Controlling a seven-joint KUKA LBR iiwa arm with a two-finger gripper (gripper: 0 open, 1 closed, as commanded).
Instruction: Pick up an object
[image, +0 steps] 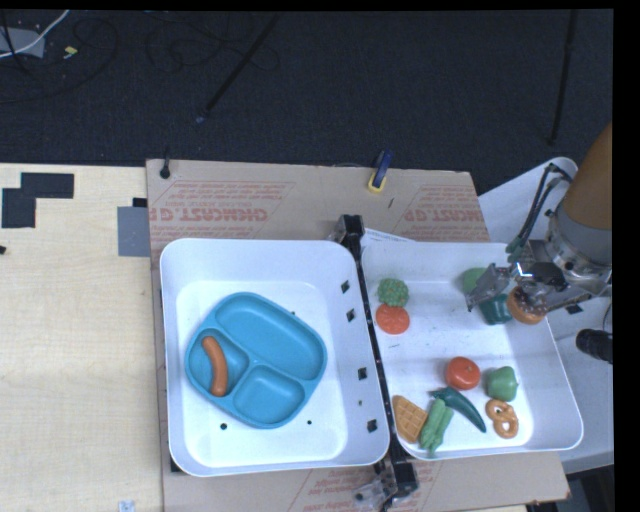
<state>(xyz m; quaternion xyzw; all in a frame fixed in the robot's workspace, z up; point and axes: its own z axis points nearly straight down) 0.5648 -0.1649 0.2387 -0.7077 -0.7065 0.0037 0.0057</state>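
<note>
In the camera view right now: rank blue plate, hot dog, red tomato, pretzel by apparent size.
1. blue plate, clearly largest
2. hot dog
3. red tomato and pretzel look about alike; not ranking them.

Place: we see a robotics lab or test bench, not a home kitchen.
Floor: dark carpet (300, 80) lies at 12 o'clock, with loose cables (40, 40) at 11 o'clock.
Bench: a light wooden bench top (70, 350) carries a cardboard sheet (260, 205) with printed text, held by a blue and yellow clamp (379, 171) at 12 o'clock.
Bins: two white bins (180, 270) stand side by side at the centre.
Contents: we find plastic toy food (392, 305) and a blue divided plate (262, 355), clearly test props.
Machine: a robot arm (590, 200) enters at 3 o'clock.
</note>
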